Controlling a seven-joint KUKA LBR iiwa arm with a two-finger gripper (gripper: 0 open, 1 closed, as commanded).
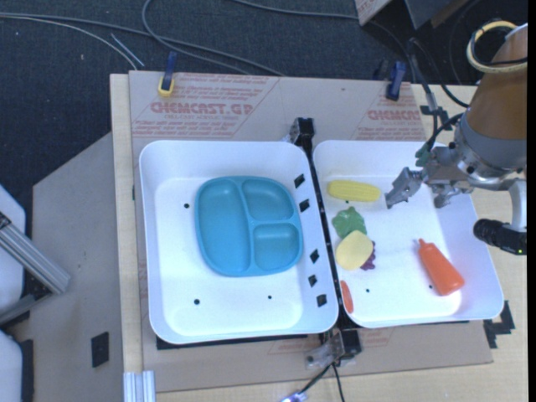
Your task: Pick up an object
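The arm enters at the upper right of the frame, its orange band widest near the right edge and the grey wrist below it. From there the wrist angles down and to the left, ending in the gripper at right of centre, its dark fingers pointing toward the lower left.

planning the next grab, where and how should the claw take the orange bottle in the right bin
Grip the orange bottle across its wide body, from straight above. It lies flat, red cap toward the bin's middle, apart from the other toys, with bare floor along both long sides. The claw would likely need to turn to span its width.
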